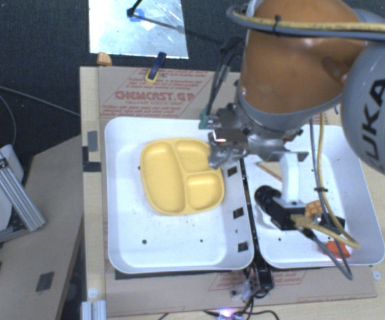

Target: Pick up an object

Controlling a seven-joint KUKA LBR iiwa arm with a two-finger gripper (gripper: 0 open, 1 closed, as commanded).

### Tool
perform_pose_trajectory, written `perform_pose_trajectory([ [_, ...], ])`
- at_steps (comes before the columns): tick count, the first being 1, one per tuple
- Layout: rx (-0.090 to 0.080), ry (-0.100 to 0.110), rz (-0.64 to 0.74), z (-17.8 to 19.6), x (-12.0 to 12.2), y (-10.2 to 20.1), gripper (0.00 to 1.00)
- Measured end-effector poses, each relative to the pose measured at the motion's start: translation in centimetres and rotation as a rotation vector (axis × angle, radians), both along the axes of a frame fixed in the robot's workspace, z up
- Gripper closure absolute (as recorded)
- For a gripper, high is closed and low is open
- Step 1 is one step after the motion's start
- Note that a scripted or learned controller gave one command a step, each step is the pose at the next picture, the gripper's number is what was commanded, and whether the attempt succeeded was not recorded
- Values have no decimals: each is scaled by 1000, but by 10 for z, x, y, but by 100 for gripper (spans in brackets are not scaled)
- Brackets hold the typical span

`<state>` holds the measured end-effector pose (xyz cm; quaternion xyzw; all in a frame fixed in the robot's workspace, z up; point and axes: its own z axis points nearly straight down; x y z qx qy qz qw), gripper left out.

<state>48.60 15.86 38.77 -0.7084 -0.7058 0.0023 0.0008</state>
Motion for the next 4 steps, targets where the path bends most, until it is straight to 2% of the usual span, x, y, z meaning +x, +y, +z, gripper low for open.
perform_pose_trajectory([
  [1,3,-7,4,2,1,-21,100],
  [2,3,-7,5,2,1,-21,0],
  [3,4,-9,8,13,2,-21,100],
  [4,5,-7,14,10,0,62,100],
])
